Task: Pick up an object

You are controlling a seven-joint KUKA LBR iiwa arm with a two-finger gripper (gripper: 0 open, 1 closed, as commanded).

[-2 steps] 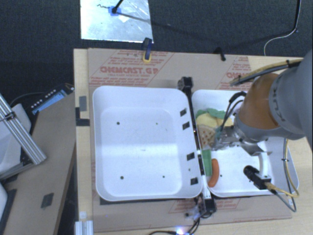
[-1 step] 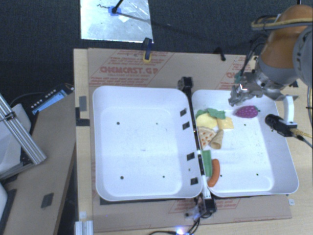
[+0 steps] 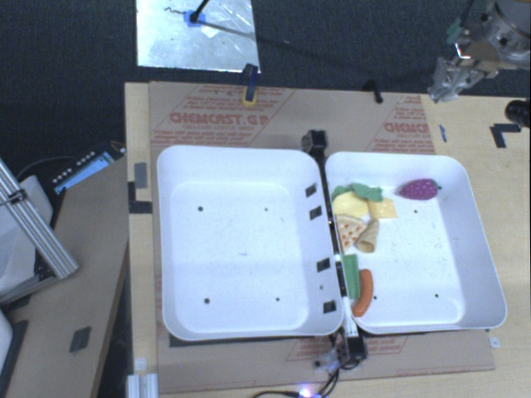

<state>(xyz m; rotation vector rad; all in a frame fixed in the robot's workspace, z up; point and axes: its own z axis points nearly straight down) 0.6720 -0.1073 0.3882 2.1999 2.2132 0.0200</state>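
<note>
The right bin (image 3: 465, 247) holds a cluster of toy food along its left side. A purple bunch of grapes (image 3: 418, 189) lies near its far wall. Beside it are a yellow and green piece (image 3: 355, 197), a pale yellow cheese block (image 3: 382, 210), a pizza slice (image 3: 348, 230) and a tan cone (image 3: 368, 235). A carrot (image 3: 362, 292) with a green top (image 3: 351, 270) lies nearer the front. My gripper (image 3: 448, 80) hangs high at the top right, beyond the bins and well away from the food, with nothing seen in it.
The left bin (image 3: 241, 239) sits beside the right one, with black clips (image 3: 319, 214) along the shared edge. A silver sheet (image 3: 195, 23) lies at the back left. A metal frame (image 3: 33, 230) stands at the far left.
</note>
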